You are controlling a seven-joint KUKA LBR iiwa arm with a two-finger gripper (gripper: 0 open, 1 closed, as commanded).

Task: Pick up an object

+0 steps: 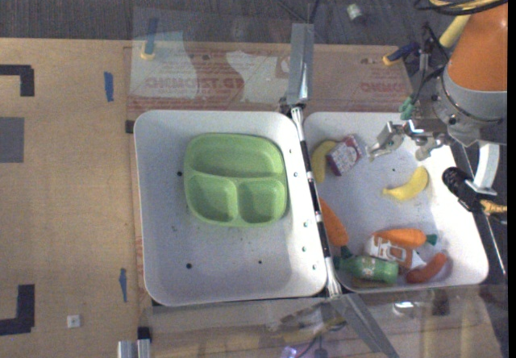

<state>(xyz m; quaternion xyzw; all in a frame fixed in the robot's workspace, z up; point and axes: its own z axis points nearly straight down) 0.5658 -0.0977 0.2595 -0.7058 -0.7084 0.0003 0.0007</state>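
Approach step, nothing grasped. Gripper [401, 139] hovers over far part of right bin [472, 268], fingers apart, empty. Nearest obj: banana [409, 185] just near-right of it; purple pack [343, 155] to left. Next: lower over banana, then close.

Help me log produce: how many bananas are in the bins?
2, both in the right bin: banana under the gripper, another banana against the divider. More may be hidden.

Bright, even light — soft focus, faint shadows.
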